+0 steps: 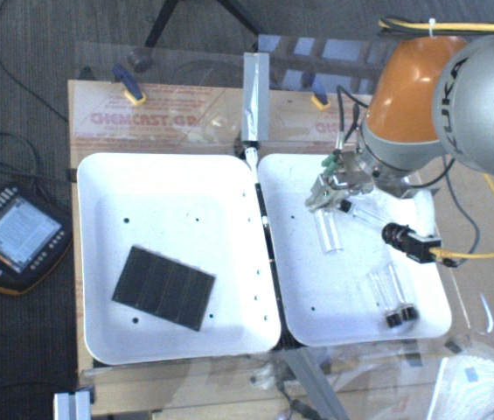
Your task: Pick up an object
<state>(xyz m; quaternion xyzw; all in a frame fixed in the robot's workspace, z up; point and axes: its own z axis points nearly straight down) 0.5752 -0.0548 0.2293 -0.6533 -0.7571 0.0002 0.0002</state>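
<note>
Orange-banded arm (421, 86) holds its pincer (327, 192) over the right bin (299, 234); finger state unclear.

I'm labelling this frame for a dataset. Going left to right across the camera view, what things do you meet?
Pendant on the floor → black panel in the left bin → clear tube → gripper → black-capped tubes.

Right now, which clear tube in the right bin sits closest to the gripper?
The single clear tube just below the gripper, in the right bin's upper middle. The other tubes, the black-capped pair, lie toward the bin's lower right corner.
</note>
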